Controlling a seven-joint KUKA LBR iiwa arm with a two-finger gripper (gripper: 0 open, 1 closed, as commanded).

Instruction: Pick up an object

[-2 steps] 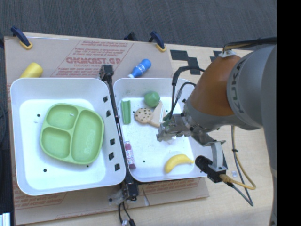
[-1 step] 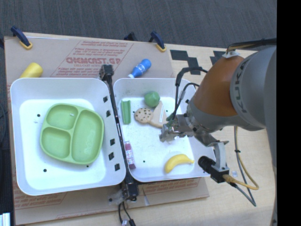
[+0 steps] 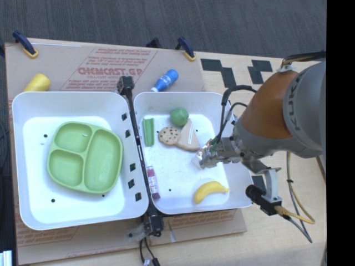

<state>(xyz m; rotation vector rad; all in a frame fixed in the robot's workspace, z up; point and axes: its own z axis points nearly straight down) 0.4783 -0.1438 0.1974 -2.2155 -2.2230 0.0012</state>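
In the right bin (image 3: 166,101) lie a green ball (image 3: 179,116), a green stick (image 3: 148,132), a chocolate-chip cookie (image 3: 168,136), a pale wedge-shaped piece (image 3: 188,138) and a yellow banana (image 3: 210,191). My gripper (image 3: 206,157) hangs low over the right side of this bin, just right of the pale wedge and above the banana. The grey arm with its orange band reaches in from the right and covers the bin's right wall.
The left bin (image 3: 28,165) holds a green divided plate (image 3: 84,157). Behind the bins on the cardboard lie a blue-and-white bottle (image 3: 165,80) and a yellow object (image 3: 37,83). A small purple packet (image 3: 152,183) lies along the right bin's left wall.
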